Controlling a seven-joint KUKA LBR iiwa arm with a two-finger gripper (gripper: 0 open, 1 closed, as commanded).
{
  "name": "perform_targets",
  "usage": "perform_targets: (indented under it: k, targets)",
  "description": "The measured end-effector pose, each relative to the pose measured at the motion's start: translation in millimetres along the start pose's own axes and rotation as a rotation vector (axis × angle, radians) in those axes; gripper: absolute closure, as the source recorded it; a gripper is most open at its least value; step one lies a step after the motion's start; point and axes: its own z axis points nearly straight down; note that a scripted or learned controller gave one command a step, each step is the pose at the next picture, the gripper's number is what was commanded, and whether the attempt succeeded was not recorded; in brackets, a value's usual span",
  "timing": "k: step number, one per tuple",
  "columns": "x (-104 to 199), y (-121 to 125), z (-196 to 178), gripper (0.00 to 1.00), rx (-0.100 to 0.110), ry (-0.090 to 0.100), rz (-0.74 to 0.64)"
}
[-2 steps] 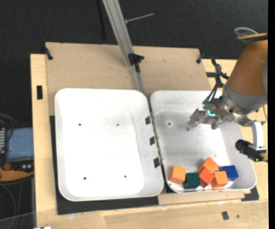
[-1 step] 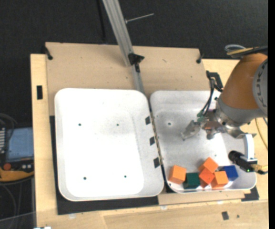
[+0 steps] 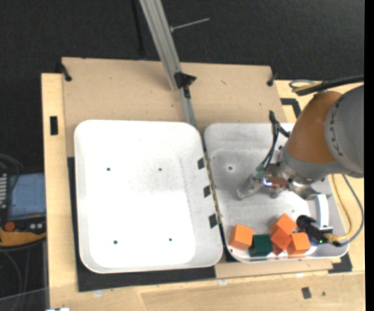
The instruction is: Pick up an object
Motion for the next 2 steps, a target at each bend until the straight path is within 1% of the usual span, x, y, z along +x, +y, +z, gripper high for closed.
perform_targets:
  k: [1,2]
  targets:
    - [0.0,1.2,0.3,0.00,-0.005,0.004,0.001]
    - [-0.6,2.1,-10.8,1.00,-0.008,0.005,0.011]
